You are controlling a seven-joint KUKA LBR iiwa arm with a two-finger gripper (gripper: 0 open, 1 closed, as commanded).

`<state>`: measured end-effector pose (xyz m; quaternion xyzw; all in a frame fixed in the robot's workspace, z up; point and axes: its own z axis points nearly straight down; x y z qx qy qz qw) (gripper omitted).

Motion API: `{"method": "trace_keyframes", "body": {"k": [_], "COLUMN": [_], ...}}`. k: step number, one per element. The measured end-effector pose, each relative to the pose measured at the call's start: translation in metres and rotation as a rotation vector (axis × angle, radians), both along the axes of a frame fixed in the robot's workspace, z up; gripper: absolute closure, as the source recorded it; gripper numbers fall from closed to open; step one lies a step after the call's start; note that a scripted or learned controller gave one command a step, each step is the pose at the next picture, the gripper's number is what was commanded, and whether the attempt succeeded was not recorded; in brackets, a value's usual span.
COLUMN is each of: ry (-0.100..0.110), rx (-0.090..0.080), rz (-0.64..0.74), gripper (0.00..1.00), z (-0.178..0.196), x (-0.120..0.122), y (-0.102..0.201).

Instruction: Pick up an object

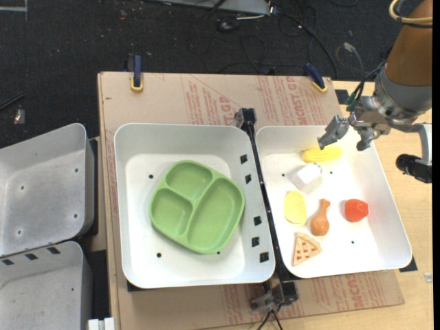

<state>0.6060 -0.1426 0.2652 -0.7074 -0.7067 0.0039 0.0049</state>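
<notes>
Over the far edge of the right bin (395,218), the gripper (349,133) is hanging with its two fingers spread wide, nothing lying between them. One finger is standing just above the yellow banana-shaped toy (322,155), which is resting near the bin's back wall; the other finger is reaching out toward the bin's rim. The nearest candidate for the pick is therefore this yellow piece. Close beside it a white block (306,177) is sitting, and nearer the camera are lying a pale yellow oval piece (295,207), a toy drumstick (320,217), a red tomato-like toy (355,210) and a pizza slice toy (305,249), all apart from one another. The left bin (130,157) is holding a green divided plate (198,206).

Judged risks: the banana-shaped toy is lying low and close to the sloped back wall, so a descending finger may be striking the wall or rim rather than flanking the toy. Its curved, smooth body may be squirting out sideways as the fingers close. If the approach is drifting toward the camera, a finger may be nudging the white block and closing on both pieces, or on neither.
</notes>
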Motion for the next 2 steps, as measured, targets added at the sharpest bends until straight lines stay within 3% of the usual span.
{"method": "trace_keyframes", "body": {"k": [1,2], "ry": [-0.013,-0.009], "rx": [-0.002,-0.002], "rz": [0.003,0.001], "gripper": [0.0,0.0], "z": [0.008,-0.04], "x": [0.002,0.009], "y": [0.001,-0.003]}}
